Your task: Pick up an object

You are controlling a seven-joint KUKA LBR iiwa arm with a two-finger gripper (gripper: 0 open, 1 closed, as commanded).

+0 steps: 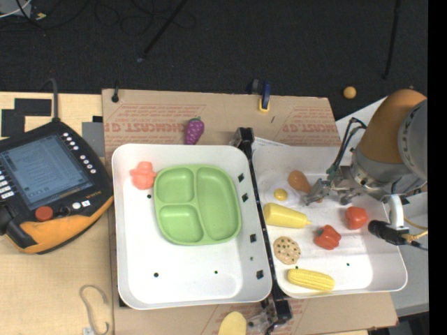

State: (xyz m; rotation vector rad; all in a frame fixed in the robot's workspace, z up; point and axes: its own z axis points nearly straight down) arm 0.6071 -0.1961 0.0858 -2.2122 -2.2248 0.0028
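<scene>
You get bright, even light from overhead on both bins (pixel 133 271), and their white floors come close to washing out, though colours on them stay clear. Shadows are soft and short, hugging the tray (pixel 195 204) and the food pieces. The floor (pixel 209 33) beyond the bench (pixel 56 285) falls almost black. Your picture is mildly soft and grainy throughout; the arm (pixel 394 135) looks slightly blurred at its edges.

My tool (pixel 328 189) hangs over the right bin (pixel 380 274), fingers spread, near the brown egg (pixel 299 181); red tomato (pixel 355 217) just beside.
</scene>
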